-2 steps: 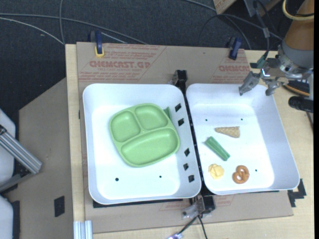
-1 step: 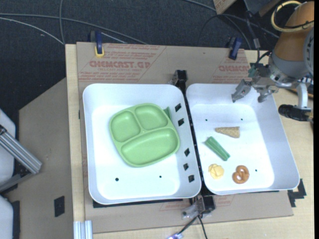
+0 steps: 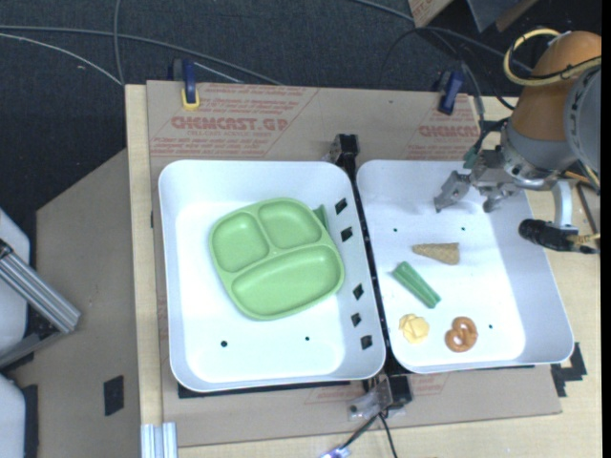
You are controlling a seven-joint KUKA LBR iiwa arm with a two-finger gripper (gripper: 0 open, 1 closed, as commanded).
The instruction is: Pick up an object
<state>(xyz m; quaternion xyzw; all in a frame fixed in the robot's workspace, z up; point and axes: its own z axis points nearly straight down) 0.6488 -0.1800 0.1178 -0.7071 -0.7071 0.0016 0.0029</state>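
We saw pincer [image 3: 474, 191] spread, nothing between fingers, over right bin [image 3: 535, 284]. Nearest target: tan wedge [image 3: 437, 252] at 7 o'clock from it, long axis 3–9.

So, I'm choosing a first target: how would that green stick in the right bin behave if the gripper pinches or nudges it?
The green stick looks straight and stiff, so it probably won't flop. It lies flat and slanted on the right bin, low for the fingers. If it's rounded, a nudge may roll it toward the wedge or yellow piece.
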